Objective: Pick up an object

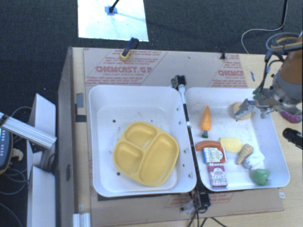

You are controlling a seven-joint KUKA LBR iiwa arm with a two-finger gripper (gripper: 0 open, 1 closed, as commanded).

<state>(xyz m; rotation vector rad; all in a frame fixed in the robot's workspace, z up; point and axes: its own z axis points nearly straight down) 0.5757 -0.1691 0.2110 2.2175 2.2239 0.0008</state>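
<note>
Dark carpet is surrounding the bench [142, 63], which is carrying two white bins side by side. A yellow divided plate [146, 152] is lying in the left bin [102, 103]. The right bin [277, 160] is holding a carrot [206, 118], a sausage [209, 145], a small red box [217, 175], a yellow piece [231, 144], a cone [245, 153] and a green pepper [260, 176]. The tool [244, 110] is hanging over a pale round object [239, 109] at the bin's far right corner; whether its fingers are apart or together, I cannot tell.
</note>
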